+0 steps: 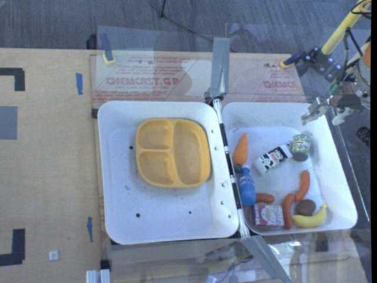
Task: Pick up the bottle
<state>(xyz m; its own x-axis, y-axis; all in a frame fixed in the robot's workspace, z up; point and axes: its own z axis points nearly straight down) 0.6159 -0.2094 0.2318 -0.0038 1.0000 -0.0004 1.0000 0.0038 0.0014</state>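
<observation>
Presently at the approach step: the gripper (321,109), fingers apart and holding nothing, hangs over the right bin's (344,175) far right corner, and must cross to the blue bottle (246,187) against its left wall.

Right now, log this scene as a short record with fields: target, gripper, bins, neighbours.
target: blue bottle, lying in the right bin against its left wall
gripper: gripper above the right bin's far right corner, apart from the bottle
left bin: left bin holds a yellow divided plate
neighbours: carrot just beyond the bottle, red sausage beside it
other items: black-and-white carton, banana
task state: bottle not yet picked up
</observation>
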